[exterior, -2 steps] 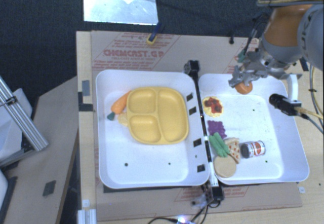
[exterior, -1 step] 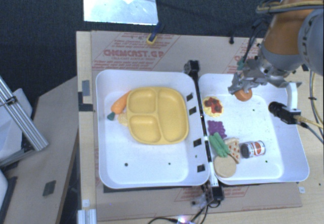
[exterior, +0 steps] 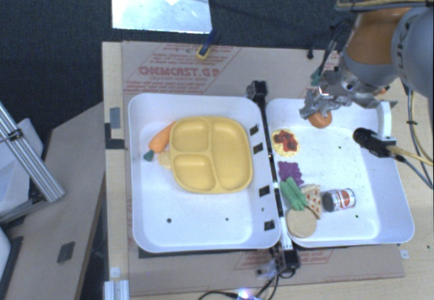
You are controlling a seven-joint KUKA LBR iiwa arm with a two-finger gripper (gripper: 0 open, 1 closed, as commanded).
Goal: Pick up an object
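Note:
My gripper hangs over the back left part of the right bin. A small round orange object sits between its fingertips, and the fingers are shut on it. Whether the orange object is lifted off the bin floor or still touches it I cannot tell. Other loose items lie in the right bin: a red and yellow food piece, purple grapes, a green piece, a pizza slice, a small can on its side and a tan round disc.
The left bin holds a yellow divided plate and a carrot at its left rim. A black part with a cable juts over the right bin's right side. A divider separates the bins.

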